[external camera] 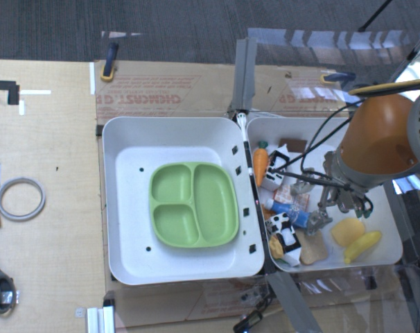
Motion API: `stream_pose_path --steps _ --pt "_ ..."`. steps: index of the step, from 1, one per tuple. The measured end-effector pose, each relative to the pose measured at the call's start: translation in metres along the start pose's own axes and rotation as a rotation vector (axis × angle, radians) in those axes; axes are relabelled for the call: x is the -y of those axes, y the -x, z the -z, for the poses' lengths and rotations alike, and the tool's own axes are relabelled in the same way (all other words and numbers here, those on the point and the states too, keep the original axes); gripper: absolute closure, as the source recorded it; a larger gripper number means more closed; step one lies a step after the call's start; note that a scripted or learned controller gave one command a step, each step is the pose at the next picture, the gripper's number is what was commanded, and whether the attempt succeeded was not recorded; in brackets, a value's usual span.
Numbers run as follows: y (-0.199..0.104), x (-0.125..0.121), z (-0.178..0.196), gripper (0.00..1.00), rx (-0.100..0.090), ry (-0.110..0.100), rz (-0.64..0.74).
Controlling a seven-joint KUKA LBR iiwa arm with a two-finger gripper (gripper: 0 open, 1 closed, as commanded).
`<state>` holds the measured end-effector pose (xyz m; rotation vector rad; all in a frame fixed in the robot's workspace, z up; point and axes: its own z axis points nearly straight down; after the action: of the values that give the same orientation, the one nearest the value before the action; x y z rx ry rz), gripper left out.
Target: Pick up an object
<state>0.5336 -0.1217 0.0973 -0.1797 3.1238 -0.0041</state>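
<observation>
The arm (376, 141) hangs low over the right bin (394, 255), so the reach-and-descend step looks to be in hand, with nothing lifted yet. The gripper (338, 203) sits just above the middle of the pile, near a blue packet (296, 217); I cannot tell how it is set, as the wrist hides it from this angle.

Candidates all lie in that bin: a carrot (260, 162) at the far-left wall, a banana (362, 246) beside a pale yellow fruit (348, 231), and a black-and-white toy (285, 232) near the front. The next move probably calls for settling on 1 item and closing squarely on it (the pile is tightly packed, so neighbours may get nudged or pinched along).

The left bin (116, 207) holds a green divided plate (194, 204), well apart from the work.
</observation>
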Motion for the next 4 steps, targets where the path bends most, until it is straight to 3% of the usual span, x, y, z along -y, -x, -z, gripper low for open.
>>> stream_pose_path --steps 1,2,3,4 --pt "0.028 -0.025 0.0 0.0 0.002 -0.001 -0.056" --pt "-0.008 -0.027 0.001 0.0 0.007 0.0 -0.132" --pt "0.052 0.0 0.001 0.0 0.005 0.0 -0.197" --pt "-0.025 0.027 0.001 0.0 0.001 -0.002 -0.134"
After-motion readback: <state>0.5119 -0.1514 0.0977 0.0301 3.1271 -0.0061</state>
